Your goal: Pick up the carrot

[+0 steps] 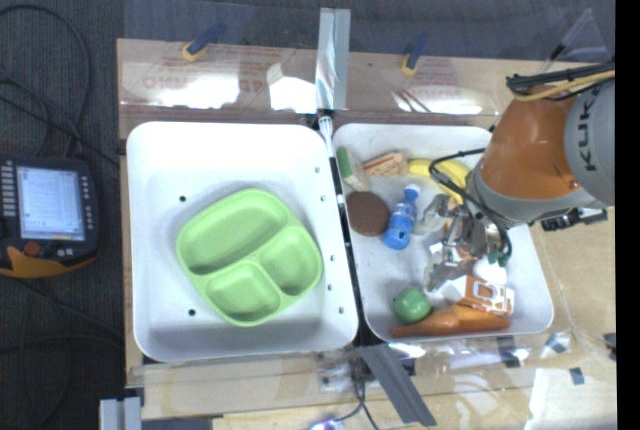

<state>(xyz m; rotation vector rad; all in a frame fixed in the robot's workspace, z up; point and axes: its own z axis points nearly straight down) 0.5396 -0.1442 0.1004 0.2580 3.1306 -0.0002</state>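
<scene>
The carrot [452,322] lies just right of the green ball [411,304], at the bin's [530,318] front wall. Gripper [447,270] hovers above it, jaws: can't tell. Carrot looks stiff, smooth, prob. light; grip across its thick middle.

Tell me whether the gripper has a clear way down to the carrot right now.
Probably yes. The gripper hangs just above the carrot, whose top is uncovered. The green ball and an orange-and-white packet crowd it closely, so the approach looks tight.

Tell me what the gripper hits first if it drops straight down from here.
Probably the carrot or the orange-and-white packet beside it; the gripper hangs just above both, though depth is unclear.
</scene>
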